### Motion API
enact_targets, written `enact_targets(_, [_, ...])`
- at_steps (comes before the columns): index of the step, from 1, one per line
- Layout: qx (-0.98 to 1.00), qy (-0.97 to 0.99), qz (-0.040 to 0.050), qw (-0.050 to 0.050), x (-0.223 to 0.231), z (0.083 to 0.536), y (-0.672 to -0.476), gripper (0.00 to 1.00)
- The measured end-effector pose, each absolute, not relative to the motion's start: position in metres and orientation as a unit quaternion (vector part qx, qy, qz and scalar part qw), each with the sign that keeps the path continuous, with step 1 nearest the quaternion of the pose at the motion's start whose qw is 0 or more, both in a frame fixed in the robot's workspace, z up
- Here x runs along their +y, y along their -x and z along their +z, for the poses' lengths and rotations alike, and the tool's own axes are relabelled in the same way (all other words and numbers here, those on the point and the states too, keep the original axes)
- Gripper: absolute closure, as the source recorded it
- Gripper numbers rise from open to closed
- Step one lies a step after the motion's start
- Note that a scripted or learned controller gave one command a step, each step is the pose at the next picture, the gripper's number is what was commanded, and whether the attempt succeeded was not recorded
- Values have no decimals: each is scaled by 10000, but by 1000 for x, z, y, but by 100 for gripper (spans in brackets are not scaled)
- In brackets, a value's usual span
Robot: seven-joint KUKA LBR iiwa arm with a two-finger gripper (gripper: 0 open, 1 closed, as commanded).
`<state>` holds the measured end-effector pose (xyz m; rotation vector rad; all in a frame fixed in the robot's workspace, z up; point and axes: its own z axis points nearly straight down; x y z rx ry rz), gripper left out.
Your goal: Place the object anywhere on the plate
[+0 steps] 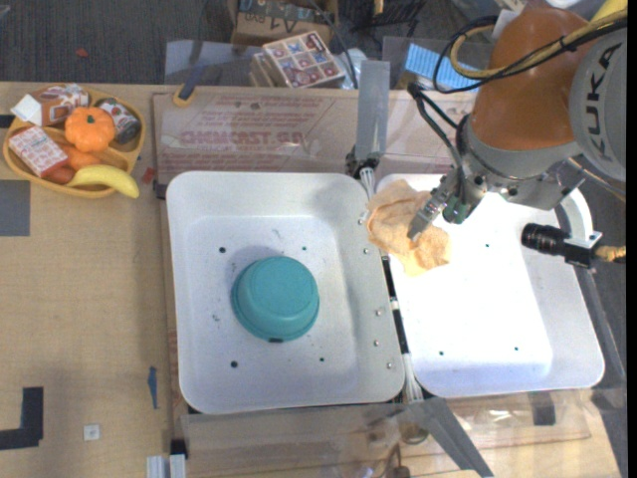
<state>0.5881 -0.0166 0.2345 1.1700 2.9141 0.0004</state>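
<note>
We hover our gripper point(430, 220) over the crumpled tan cloth point(403, 229), jaws' state unclear, since the teal plate point(276, 298) awaits leftward.

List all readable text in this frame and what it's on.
"KU", running down the arm at the right edge; the rest of the word is cut off.
Red print on the cardboard sheet behind the bins: too faint to read.
Patterned box at the top: print too small to read.
Packets in the yellow fruit bowl at the left: labels too small to read.
</note>
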Motion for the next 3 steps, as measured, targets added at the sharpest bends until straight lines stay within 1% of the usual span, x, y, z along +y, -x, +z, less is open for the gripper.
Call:
enact_targets(1, [9835,-1809,7,7,35,236,-568,100])
enact_targets(2, [10000,-15,9,9,75,230,-541,100])
enact_targets(3, [10000,-14,8,12,75,230,-541,0])
